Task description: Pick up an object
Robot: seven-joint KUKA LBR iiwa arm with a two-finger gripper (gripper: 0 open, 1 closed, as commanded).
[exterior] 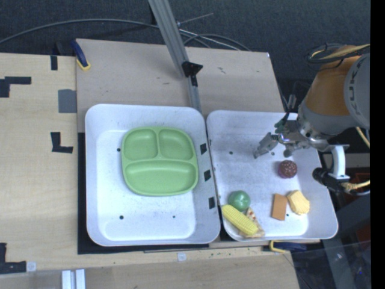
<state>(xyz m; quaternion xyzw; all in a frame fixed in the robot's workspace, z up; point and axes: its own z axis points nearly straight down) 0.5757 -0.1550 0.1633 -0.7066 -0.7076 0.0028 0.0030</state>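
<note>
Grey metal two-finger gripper (274,151) is hovering with fingers spread, gripping nothing, over the right white bin (240,131), just left of the dark-red round berry (287,169).

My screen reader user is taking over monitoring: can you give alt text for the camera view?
The tool hangs over the right bin, fingers spread and holding nothing, just left of a dark red ball. Along that bin's near edge lie a corn cob, green ball, orange block and yellow piece; the left bin holds a green divided plate.
</note>
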